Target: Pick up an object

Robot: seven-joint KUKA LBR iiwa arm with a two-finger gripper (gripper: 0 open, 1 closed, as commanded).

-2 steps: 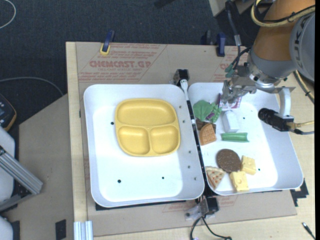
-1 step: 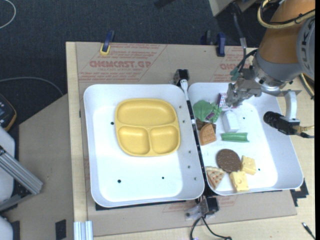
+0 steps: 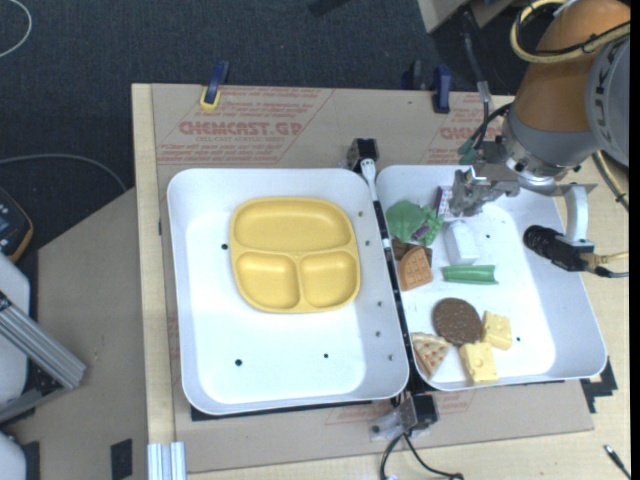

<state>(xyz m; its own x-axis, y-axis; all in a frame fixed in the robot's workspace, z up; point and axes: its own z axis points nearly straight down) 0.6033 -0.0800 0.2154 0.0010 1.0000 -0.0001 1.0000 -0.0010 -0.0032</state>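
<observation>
Evenly lit from above, bright and soft, with no harsh shadows. White bins (image 3: 200, 298) close to overexposed, especially the left one, showing faint grey gradients along the rims. Soft sheen on the yellow divided plate (image 3: 295, 251). Glossy highlight on the arm's orange band (image 3: 570, 63). Dark blue floor around the bench dim and grainy. Moderately sharp overall, slightly soft throughout with low resolution; small food pieces in the right bin (image 3: 560, 298) lacking fine detail. Corners darker.
</observation>
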